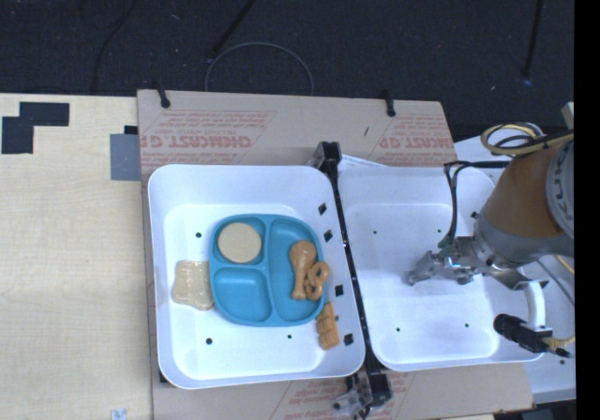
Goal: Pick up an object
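On the blue divided plate (246,294), sitting in the left bin (178,191), is where you will find most of the candidates for a pick. A round tan biscuit (238,242) fills its upper-left compartment, and a pretzel-like brown pastry (307,270) lies in the compartment on the plate's right side. The plate's lower-left compartment holds nothing you can make out. Just off the plate's left edge, touching it, lies a pale waffle-like piece (192,284); just off its lower right corner, against the bin's divider wall, lies a small orange-brown chunk (326,326).

None of these has been lifted, as far as you can judge: every item rests on the plate or the bin floor. The tool (419,271) is well to the right of the plate, low over the floor of the right bin (412,186), with no object near it. You cannot tell whether its fingers are spread or pressed together; nothing shows between them.

So the task looks barely begun. The arm (525,207) would have to cross the divider toward the plate before any grasp is possible.
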Controlling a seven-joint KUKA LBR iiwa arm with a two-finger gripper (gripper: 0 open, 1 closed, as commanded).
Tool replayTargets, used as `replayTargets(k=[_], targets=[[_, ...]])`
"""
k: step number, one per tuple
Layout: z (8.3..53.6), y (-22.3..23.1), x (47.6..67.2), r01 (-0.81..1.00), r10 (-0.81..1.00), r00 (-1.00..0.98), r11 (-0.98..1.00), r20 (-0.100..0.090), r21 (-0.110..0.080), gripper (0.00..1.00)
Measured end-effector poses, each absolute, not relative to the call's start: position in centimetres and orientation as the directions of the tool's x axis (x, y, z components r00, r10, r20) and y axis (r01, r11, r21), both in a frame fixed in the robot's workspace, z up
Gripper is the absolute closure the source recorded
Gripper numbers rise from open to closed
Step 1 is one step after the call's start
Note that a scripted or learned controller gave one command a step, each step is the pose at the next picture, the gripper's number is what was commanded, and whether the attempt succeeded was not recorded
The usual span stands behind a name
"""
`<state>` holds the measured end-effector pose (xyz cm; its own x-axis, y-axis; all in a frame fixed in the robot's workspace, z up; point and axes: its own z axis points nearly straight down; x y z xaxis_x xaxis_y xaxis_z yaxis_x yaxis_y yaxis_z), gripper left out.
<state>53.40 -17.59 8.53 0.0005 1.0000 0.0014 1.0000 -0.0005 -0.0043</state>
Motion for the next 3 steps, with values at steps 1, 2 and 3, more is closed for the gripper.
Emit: replayTargets(k=[1,2,3], targets=[[9.9,-17.7,53.5,1.0,1.0,0.004,-0.004,0.001,-0.002,1.0],[14.2,-17.2,53.4,1.0,1.0,-0.001,0.001,0.0,0.001,1.0],[20.4,-16.7,53.2,1.0,1.0,-0.002,0.002,0.0,0.003,1.0]])
